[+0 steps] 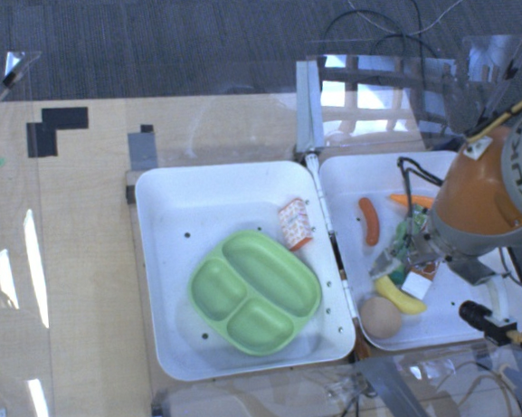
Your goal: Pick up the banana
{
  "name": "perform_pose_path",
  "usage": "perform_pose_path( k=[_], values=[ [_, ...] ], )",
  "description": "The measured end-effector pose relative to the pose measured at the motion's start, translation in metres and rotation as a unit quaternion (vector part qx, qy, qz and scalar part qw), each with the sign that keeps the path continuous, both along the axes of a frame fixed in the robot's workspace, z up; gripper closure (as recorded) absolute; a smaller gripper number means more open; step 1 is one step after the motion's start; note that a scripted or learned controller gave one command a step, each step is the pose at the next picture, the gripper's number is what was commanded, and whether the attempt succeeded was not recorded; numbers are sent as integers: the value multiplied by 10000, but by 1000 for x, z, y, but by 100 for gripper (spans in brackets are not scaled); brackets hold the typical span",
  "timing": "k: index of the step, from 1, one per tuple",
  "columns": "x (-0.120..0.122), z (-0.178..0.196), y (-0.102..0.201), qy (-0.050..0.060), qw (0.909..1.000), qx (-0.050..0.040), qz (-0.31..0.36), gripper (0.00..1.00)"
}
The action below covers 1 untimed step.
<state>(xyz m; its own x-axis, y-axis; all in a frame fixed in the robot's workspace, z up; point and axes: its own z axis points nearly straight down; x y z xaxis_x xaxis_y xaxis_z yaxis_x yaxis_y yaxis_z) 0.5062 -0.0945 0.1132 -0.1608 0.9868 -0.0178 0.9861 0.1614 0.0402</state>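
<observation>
1. Pale wooden bench (69, 292) carries two shallow white plastic bins side by side, left bin (161, 257) and right bin (341, 187), touching along their inner walls.
2. Left bin holds a light green plastic divided tray with three compartments (255, 292), lying tilted, toward the bin's near right part.
3. Small white and red printed packet (294, 224) lies just beside the tray's far right edge, close to the wall between the bins.
4. Right bin: small yellow banana (402, 295) lies flat on the bin floor, near the front, slanting from upper left to lower right.
5. Round beige egg-like ball (380, 317) sits in the right bin's near left corner, touching or just beside the banana's lower side.
6. Red-orange sausage-shaped toy (369, 221) lies farther back in the same bin, upright along the view, well apart from the banana.
7. Orange carrot-like piece (410, 201) lies near the far side, partly hidden by the arm.
8. Grey arm with orange band (478, 198) reaches in from the right, over the right bin.
9. Gripper (408, 254) hangs just above the banana's upper end, near a green item and a white tag; cannot tell if it is open or closed, view too cluttered.
10. Banana is not seen between the gripper parts; it rests on the bin floor.
</observation>
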Motion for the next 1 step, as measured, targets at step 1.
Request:
perform_pose_path(
  k=[1],
  values=[
    [-2, -5, -2, -90, 10000, -14, 13, 0]
  ],
)
